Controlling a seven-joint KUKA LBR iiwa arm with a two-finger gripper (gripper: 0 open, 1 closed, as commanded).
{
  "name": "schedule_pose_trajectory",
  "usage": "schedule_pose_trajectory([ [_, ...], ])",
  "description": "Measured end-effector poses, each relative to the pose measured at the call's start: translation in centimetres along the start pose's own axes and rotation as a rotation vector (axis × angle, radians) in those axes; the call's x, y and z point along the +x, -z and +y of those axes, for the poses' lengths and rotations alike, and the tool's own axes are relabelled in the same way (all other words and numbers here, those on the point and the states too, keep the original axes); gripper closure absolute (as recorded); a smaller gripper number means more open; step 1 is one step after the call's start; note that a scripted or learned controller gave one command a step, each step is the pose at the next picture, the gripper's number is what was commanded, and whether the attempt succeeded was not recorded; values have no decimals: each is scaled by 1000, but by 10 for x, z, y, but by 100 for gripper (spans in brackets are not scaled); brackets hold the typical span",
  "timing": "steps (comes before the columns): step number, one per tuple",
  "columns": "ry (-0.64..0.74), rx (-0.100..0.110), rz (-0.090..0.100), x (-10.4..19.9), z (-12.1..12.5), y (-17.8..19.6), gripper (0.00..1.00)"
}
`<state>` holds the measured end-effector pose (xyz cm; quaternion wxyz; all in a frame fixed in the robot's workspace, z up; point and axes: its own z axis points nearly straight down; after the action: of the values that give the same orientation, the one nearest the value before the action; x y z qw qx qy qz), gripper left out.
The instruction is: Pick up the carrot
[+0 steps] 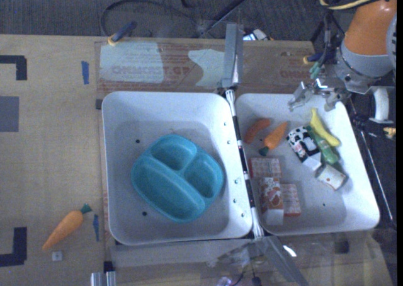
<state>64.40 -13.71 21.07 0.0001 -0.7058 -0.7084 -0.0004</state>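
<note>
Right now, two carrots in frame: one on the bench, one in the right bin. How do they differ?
The bench carrot lies outside both bins, on the wood near the left bin's front-left corner; the bin carrot lies in the right bin, beside other toy food. The bench carrot looks longer and lies alone; the bin carrot looks shorter and sits beside a reddish piece. Both are orange, with a green top, and lie slanted.

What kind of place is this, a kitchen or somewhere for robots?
Probably a robot test lab, not a kitchen. A robot arm reaches over a wooden bench with two white bins. The food is toys, like the carrot, and cables lie on the floor.
</note>
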Motion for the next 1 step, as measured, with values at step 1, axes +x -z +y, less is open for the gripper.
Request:
schedule_pose_trajectory([
  [1, -258, -1, -1, 27, 24, -120, 0],
])
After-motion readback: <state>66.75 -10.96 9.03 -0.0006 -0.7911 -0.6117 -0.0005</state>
